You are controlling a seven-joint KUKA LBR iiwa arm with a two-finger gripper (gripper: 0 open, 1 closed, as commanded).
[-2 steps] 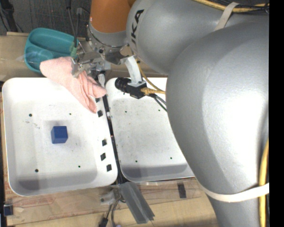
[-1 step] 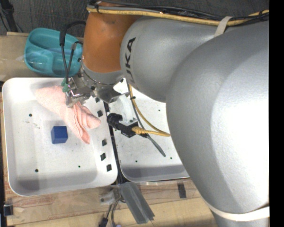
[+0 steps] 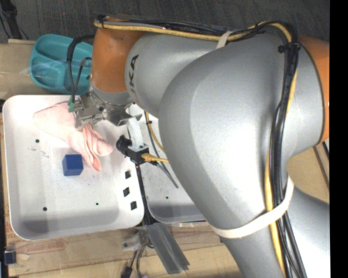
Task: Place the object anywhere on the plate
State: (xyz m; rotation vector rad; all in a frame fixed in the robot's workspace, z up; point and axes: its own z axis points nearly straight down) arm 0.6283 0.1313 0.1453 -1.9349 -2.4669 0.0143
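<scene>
Two white bins sit side by side on the tabletop, and the camera view gives a clear look at the left bin alone; the right bin is mostly hidden under the grey arm. In the left bin lie a small blue block, near the middle of the floor, and a pale pink cloth spread from the upper left toward the centre. The gripper is down at the cloth's upper part, just beside or touching it, but the wrist blocks the fingertips, so whether it grips anything cannot be told.

No plate can be made out here; it may be under the arm in the right bin, though that is a guess. A teal plastic item rests on the tabletop beyond the left bin's far rim.

If the cloth is the object, the step in hand looks like the grasp itself. To do it well, the gripper should pinch a bunched fold, not a flat single layer, and lift straight up until the whole cloth hangs free of the bin wall before crossing over. The block lies just beside the cloth's lower edge and could be dragged along.
</scene>
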